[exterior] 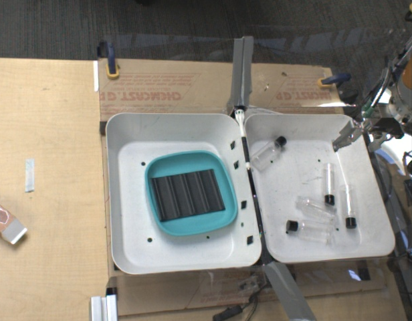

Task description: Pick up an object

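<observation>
Dark ribbed floor point(192, 12) lies beyond the light wooden bench point(45, 146).

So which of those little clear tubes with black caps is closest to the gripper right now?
The tube standing along the right bin's middle-right, cap toward the viewer, lies nearest the gripper at the bin's upper right rim. The others sit lower, or far left by the divider.

Cardboard sheet point(192, 89): red print, upside down in the camera view, reads "CHEMCAST GP" twice, left and right of the grey divider bar point(242, 72).
Smaller red lines beneath: too small to read.
</observation>
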Controlling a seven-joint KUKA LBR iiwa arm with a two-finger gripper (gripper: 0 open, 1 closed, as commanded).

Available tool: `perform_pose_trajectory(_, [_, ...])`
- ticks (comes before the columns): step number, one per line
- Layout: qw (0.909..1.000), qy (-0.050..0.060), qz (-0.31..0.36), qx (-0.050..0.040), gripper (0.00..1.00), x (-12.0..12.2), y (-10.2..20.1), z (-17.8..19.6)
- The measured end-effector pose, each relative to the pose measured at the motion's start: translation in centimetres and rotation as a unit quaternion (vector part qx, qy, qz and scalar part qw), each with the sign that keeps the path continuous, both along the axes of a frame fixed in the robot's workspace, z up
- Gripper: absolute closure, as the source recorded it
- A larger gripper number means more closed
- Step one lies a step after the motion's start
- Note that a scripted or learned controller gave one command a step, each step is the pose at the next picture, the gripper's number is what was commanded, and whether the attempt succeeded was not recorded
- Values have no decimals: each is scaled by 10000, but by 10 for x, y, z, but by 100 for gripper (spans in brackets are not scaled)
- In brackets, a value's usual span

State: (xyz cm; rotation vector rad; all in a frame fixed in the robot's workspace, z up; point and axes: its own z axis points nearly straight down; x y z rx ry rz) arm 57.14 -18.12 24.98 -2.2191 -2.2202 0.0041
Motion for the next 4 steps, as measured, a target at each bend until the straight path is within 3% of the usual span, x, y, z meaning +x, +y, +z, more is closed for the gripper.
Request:
perform_pose_trajectory(1, [9998, -9, 185, 4, 0, -54, -27, -153])
perform_pose_trajectory(2, [9998, -1, 203, 6, 0, -72, 33, -159])
perform_pose_trajectory(3, [9992, -5, 402, 4, 0, -72, 82, -159])
perform_pose_trajectory(4, [9961, -13, 881, -2, 0, -44, 50, -96])
